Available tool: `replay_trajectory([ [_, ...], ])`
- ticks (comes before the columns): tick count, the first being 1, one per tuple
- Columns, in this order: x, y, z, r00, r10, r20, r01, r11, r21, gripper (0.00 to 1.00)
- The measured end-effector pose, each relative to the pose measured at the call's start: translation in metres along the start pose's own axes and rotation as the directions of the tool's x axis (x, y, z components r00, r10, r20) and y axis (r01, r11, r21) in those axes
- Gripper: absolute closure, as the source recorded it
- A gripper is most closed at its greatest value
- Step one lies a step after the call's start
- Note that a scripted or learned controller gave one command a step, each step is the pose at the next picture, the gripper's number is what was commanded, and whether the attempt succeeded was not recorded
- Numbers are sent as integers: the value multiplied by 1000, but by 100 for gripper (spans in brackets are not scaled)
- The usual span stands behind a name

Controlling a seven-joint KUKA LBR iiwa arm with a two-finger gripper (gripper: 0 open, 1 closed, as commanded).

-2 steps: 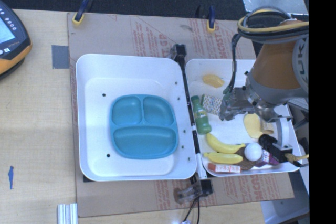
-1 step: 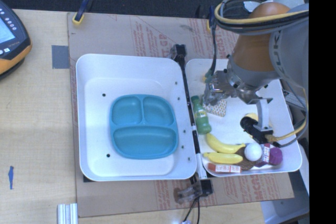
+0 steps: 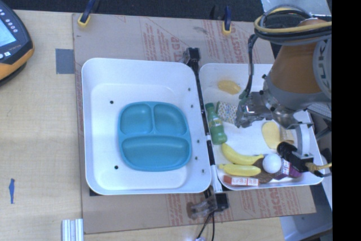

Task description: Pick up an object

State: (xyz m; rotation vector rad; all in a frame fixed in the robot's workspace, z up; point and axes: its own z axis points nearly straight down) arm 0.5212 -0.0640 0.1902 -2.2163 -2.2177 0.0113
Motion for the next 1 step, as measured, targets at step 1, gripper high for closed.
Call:
replay_trajectory([
  [1,46,41,-1,1000,-8,-1,8,1000,-8,100],
])
